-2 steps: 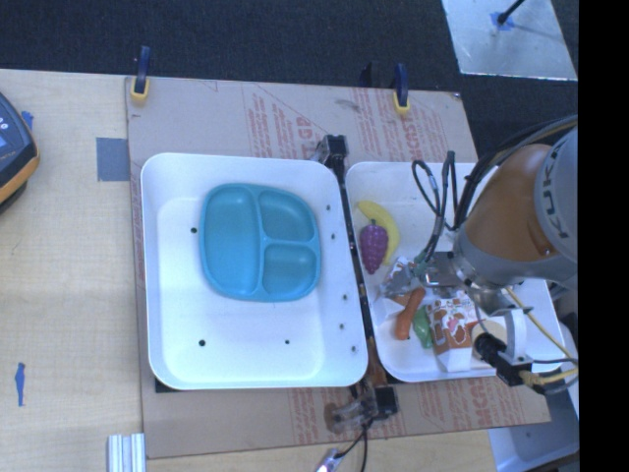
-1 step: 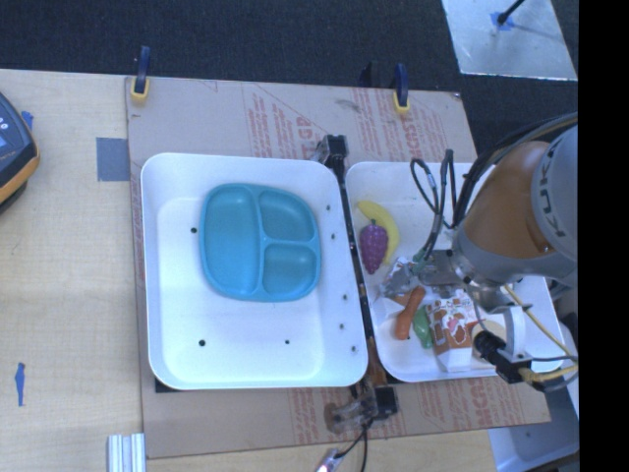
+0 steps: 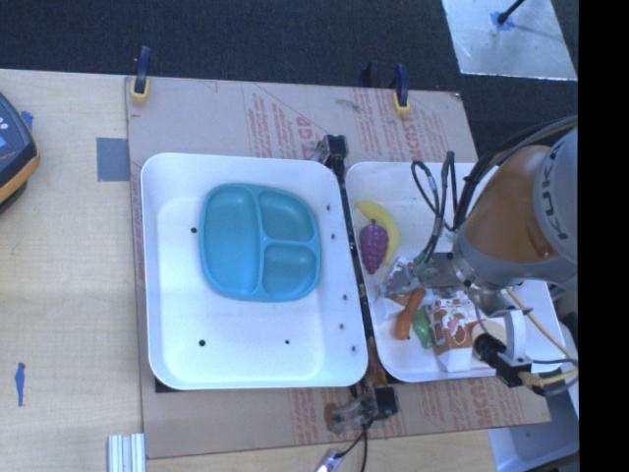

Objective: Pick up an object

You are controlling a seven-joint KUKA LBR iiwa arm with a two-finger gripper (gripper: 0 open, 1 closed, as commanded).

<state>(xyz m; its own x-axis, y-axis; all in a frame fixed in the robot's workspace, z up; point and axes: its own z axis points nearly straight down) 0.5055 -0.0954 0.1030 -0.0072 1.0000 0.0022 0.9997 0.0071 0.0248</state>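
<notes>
Hidden, cropped and unclear parts

The arm (image 3: pixel 521 214) covers much of the right bin (image 3: pixel 369 180), hiding that bin's far side, and it is itself cut off where the picture ends on the right. The claw (image 3: pixel 411 281) sits low among cables and shadow, so its tips cannot be made out. A carrot (image 3: pixel 407 317) and a green item (image 3: pixel 423 330) are partly overlapped by a printed packet (image 3: pixel 454 324). An orange-edged device (image 3: pixel 14 155) is cropped at the left edge of the tabletop (image 3: pixel 69 293).
</notes>
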